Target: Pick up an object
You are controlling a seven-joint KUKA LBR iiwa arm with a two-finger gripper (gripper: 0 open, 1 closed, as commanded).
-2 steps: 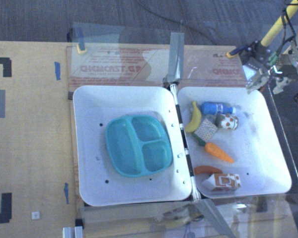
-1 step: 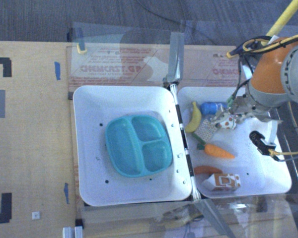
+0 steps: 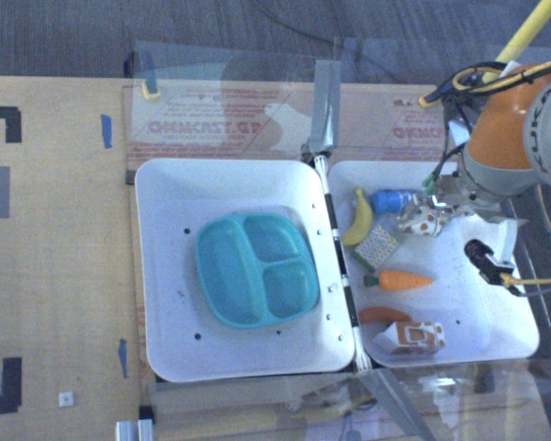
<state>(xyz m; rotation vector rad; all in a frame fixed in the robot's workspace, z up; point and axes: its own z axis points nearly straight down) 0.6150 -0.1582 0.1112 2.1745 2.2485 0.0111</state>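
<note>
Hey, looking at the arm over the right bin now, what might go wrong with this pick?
1. The pincer is low among crowded items: the spotted toy, blue can and banana lie close together, so it may nudge one or catch two.
2. The dangling black cable end might snag the carrot.

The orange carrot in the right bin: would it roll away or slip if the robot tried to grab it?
The orange carrot-shaped toy with a green stub lies flat on the right white bin's floor. Its rounded, tapering body would probably roll if nudged sideways. It looks smooth, so two fingers might slip toward the thin tip. Likely stiff, not floppy.
</note>
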